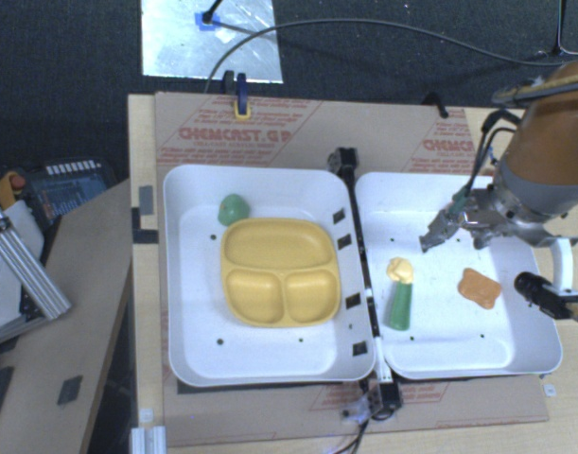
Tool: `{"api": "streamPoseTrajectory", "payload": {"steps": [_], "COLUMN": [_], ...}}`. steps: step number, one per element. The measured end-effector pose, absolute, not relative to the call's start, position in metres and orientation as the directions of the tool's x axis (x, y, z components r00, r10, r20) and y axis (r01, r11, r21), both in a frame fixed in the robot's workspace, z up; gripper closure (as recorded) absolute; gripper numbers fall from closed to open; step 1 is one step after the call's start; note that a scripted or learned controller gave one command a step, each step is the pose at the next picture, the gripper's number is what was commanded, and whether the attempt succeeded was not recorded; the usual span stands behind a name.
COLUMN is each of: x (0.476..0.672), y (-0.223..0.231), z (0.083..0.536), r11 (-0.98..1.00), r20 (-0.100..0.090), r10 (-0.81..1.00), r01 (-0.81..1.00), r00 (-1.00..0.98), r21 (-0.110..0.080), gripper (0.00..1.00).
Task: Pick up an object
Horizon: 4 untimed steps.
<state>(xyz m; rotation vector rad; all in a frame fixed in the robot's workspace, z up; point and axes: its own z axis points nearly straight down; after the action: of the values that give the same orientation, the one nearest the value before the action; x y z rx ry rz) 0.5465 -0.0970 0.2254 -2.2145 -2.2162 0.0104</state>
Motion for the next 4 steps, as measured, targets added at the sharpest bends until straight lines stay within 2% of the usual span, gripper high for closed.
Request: {"api": "streamPoseTrajectory", "payload": {"steps": [1,4], "x": [0.549,0.558], "y": [-0.097,-0.091], "z": [0.232,0.082], "r11": [0.003,0.0], "r20": [0.0,0.001], "r10": [1.0,1.0], "r01": [1.0,1.0], "r00": [-0.003,0.0], "r21": [0.002,-0.002], "gripper": [0.0,0.0]}}
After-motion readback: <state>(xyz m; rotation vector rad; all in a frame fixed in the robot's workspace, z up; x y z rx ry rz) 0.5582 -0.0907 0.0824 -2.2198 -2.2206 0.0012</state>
